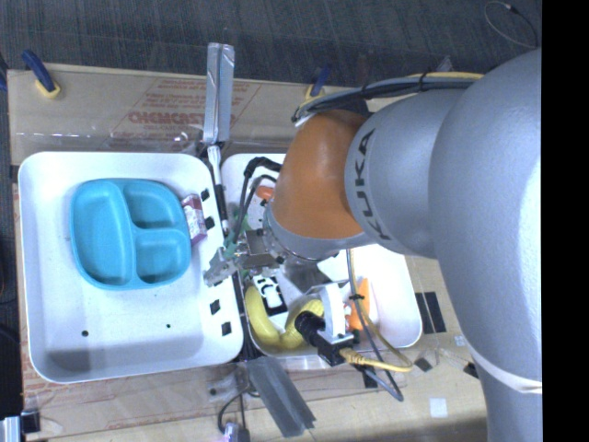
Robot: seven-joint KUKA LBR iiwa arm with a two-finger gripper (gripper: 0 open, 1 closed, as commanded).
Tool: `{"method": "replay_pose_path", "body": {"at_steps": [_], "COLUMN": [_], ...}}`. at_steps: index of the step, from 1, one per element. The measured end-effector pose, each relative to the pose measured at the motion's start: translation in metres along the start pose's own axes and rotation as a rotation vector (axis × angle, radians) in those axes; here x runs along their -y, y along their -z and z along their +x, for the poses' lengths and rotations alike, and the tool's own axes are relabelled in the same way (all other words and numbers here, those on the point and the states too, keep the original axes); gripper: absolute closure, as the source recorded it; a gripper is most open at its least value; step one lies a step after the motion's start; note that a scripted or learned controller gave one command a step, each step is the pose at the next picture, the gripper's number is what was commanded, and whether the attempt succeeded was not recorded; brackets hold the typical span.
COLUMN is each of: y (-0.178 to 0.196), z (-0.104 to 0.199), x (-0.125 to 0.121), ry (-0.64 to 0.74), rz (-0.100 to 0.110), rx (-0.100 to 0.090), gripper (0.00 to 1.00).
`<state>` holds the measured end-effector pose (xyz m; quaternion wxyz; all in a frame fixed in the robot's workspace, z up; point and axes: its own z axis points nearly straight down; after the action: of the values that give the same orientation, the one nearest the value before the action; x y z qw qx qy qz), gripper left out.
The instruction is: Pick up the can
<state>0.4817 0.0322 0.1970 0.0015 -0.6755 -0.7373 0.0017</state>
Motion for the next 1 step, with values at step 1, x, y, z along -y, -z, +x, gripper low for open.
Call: {"method": "replay_pose_path", "body": {"at_steps": [1], "y": [-0.0058], "z": [0.0478], "x": [-0.0011], "ry": [0.253], "rz": [0.001], "rx": [-0.001], "gripper": [0.00]}}
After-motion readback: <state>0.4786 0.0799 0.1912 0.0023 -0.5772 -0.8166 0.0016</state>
